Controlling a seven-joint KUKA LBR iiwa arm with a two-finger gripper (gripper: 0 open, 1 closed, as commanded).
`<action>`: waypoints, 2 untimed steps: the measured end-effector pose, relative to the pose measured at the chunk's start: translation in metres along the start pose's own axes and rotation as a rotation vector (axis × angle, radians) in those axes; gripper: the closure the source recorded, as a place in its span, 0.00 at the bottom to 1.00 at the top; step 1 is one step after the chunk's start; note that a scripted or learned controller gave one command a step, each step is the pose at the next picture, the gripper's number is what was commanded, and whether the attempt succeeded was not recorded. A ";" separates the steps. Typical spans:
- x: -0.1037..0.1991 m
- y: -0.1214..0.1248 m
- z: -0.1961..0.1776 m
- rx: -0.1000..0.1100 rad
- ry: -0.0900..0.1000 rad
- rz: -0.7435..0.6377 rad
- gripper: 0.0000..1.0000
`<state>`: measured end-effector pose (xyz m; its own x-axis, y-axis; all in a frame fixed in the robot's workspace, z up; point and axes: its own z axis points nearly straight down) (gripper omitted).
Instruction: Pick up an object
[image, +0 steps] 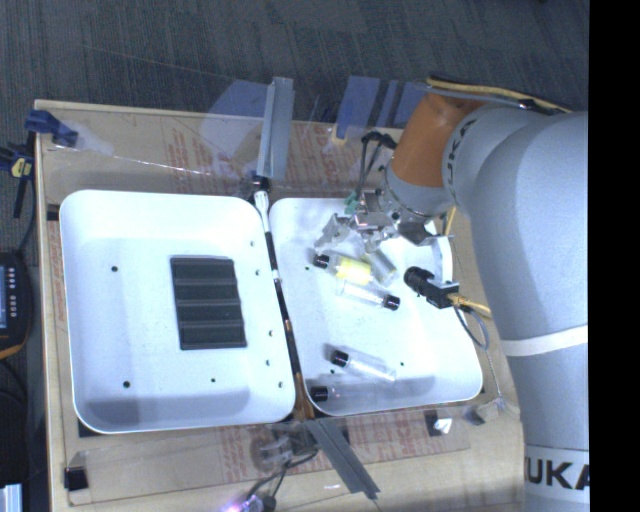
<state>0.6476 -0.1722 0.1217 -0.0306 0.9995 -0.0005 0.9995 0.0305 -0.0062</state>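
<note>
Claw (352, 226) low over right bin (440, 375) (near tubes (365, 280))

1. I am looking down into a robotics lab or test cell, not a home or shop.
2. A grey industrial arm (520, 240) bearing part of a maker's name is leaning in over a wooden bench (150, 150).
3. Two white bins (100, 230) are sitting side by side on it.
4. Clamps (45, 125) and cables (20, 190) are lining the bench's left edge.
</note>
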 end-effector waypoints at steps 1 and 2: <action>-0.001 -0.023 0.030 -0.002 0.000 -0.017 0.00; -0.001 -0.023 0.020 0.000 0.000 -0.020 1.00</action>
<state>0.6242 -0.1739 0.1018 -0.0508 0.9987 -0.0007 0.9987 0.0508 -0.0058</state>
